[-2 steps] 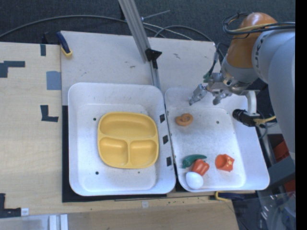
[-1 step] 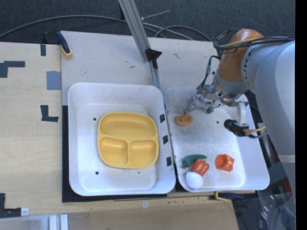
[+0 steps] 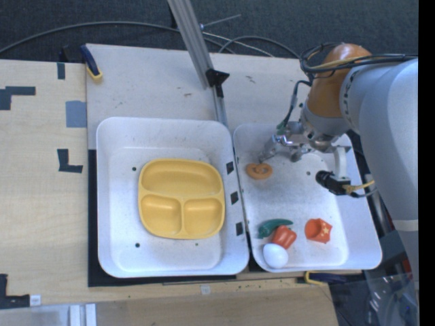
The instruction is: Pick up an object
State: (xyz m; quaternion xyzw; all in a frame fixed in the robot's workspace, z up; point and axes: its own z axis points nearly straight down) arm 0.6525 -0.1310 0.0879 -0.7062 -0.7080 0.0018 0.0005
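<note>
Yellow moulded tray (image 3: 181,198), three compartments, smooth; gripper (image 3: 272,149) nearby.

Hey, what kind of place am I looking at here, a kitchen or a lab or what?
Most likely a robotics lab bench, not a kitchen. A grey arm reaches over two white bins; the food is toys, like the egg and carrot slice; loose cables trail behind the bench.

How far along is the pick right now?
Done: the arm has reached into the right bin, and its hand sits just above and right of the small orange disc. In hand: nothing visible; the disc lies on the bin floor. Left: grasp and lift. The orange block, red-and-green piece and white egg lie untouched.
</note>
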